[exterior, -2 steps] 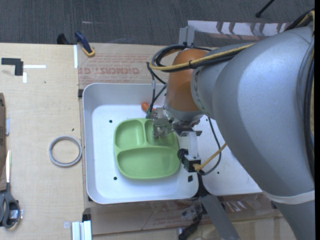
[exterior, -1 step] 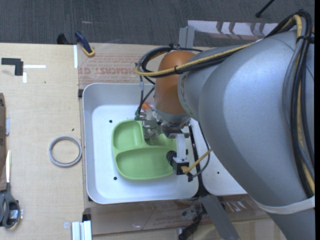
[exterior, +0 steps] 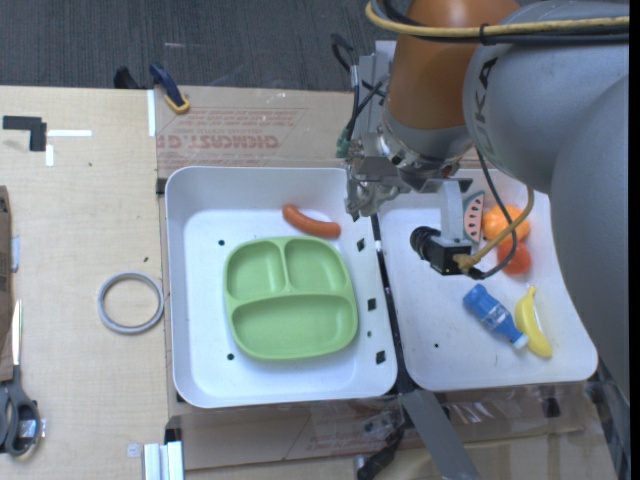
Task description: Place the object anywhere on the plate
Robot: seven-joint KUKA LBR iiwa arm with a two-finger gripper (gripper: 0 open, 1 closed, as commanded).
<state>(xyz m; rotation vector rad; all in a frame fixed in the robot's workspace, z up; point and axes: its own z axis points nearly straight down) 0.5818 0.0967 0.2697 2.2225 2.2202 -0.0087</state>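
Tool (exterior: 362,206) low at the far end of the wall shared by the two white bins, hanging from the grey arm (exterior: 560,98) with its orange band (exterior: 440,38) just above the wrist. Dark and small against the bin rim; cannot tell whether spread or closed. Nothing visible between the tips.

Just left of the tool and slightly nearer the camera: an orange-red sausage-shaped object (exterior: 311,221), lying flat on the floor of the left shallow white bin (exterior: 190,298), close to the tool but apart from it, no contact discernible. Just beyond the far rim of a light green, three-compartment plastic plate (exterior: 291,299), near that rim though not on the plate. Plate further left and nearer the camera from the tool, flat in the middle of the left bin.

Right of the tool, in the right shallow white bin (exterior: 450,353): a black fitting with yellow cable (exterior: 435,249) hanging off the arm, then an orange round fruit-like piece (exterior: 497,224) with a redder one (exterior: 516,258) beside it, partly hidden by the cabling. Further right and nearer the camera, a small blue bottle (exterior: 492,313) lying on its side, and a yellow banana-shaped toy (exterior: 533,322) just beside it.

Far left of the tool, outside the bins on the pale wooden tabletop (exterior: 70,228): a grey tape ring (exterior: 130,301), and scissors (exterior: 18,413) at the edge.
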